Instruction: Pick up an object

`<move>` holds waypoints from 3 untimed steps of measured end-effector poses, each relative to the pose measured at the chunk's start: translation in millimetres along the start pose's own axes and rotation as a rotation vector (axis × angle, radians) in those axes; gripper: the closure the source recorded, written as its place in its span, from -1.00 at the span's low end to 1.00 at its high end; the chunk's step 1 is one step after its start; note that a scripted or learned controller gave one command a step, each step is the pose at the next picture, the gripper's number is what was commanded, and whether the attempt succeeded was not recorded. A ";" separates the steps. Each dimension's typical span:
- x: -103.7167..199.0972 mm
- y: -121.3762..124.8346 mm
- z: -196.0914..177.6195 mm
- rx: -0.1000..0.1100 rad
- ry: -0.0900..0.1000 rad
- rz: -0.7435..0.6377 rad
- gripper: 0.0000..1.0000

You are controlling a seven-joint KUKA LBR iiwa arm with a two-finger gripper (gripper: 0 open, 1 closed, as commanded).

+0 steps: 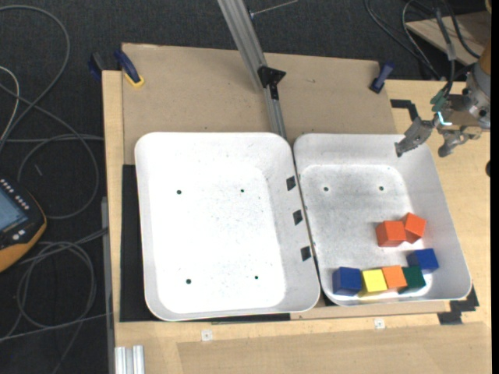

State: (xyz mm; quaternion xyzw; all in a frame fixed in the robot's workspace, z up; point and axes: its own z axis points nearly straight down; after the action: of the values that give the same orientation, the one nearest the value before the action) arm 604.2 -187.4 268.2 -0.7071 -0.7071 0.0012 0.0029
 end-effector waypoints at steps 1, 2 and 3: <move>0.2 0.8 -3.1 -0.005 -0.002 -0.001 -1.00; -4.2 2.2 40.3 0.000 -0.001 0.000 -1.00; -12.3 -2.4 88.4 0.001 -0.001 0.001 -1.00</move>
State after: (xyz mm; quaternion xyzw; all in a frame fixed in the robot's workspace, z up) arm 601.3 -199.5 179.8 -0.7074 -0.7068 0.0016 0.0028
